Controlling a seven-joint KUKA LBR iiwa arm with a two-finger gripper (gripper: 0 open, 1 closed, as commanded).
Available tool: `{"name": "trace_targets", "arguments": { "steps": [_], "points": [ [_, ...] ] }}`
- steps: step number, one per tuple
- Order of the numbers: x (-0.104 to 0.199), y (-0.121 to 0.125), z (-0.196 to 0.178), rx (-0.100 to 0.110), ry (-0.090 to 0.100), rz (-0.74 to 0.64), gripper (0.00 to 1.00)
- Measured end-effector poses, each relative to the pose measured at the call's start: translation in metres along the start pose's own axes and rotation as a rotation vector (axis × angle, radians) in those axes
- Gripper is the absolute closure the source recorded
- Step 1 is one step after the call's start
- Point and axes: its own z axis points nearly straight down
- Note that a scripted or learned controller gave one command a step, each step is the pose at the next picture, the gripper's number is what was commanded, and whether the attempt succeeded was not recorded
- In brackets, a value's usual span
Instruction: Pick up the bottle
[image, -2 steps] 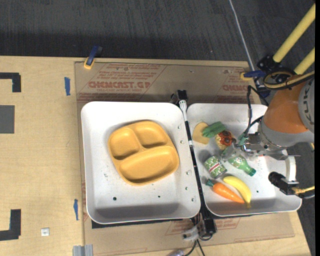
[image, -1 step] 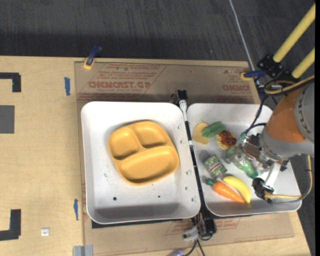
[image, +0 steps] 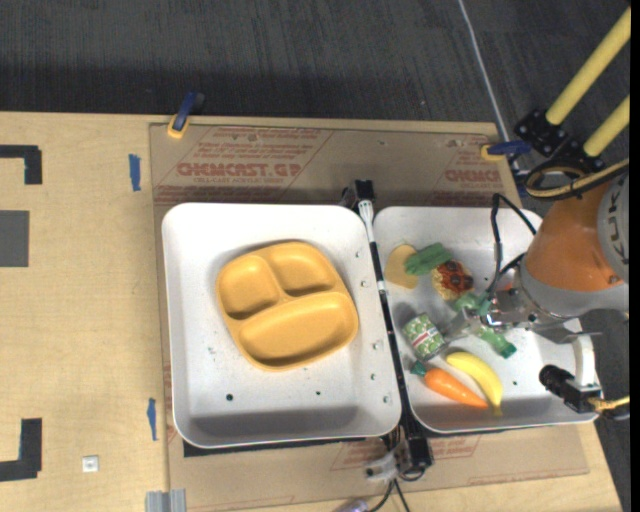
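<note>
Yellow tray (image: 287, 303) in left bin (image: 190, 300)

The small green-labelled bottle (image: 424, 335) lies tilted on its side in the right bin (image: 520, 408).

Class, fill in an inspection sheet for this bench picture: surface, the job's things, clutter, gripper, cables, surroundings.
Surface: two white bins, left bin, right bin, on cardboard.
Job's things: bottle lying in the right bin.
Clutter: banana, carrot, yellow tray upside down in the left bin.
Gripper: gripper low over the right bin; grip unclear.
Cables: black cable by the arm.
Surroundings: blue clamp, dark floor.
</note>
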Motion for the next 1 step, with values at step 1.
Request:
{"name": "trace_targets", "arguments": {
  "steps": [1],
  "points": [
    [-0.0003, 0.0013, -0.0108, -0.004, -0.002, 0.001, 1.00]
  ]
}}
